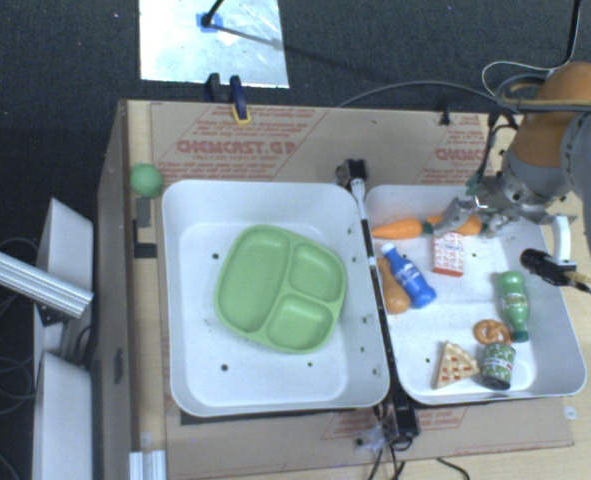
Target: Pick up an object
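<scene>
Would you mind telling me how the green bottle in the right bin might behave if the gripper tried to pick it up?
The green bottle lies on its side, so its rounded body would probably roll if nudged. It looks like smooth plastic, likely light and rather slippery. The pretzel sits close beside it, so fingers may bump that too.

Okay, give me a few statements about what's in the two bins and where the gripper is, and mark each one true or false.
1. The green tray lies in the left bin. True.
2. The gripper hovers over the left bin. False: it is over the right bin's far end, near the carrot.
3. The blue bottle lies in the right bin. True.
4. The pizza slice sits on the green tray. False: it is in the right bin, beside a can.
5. A green ball rests outside the bins. True.
</scene>
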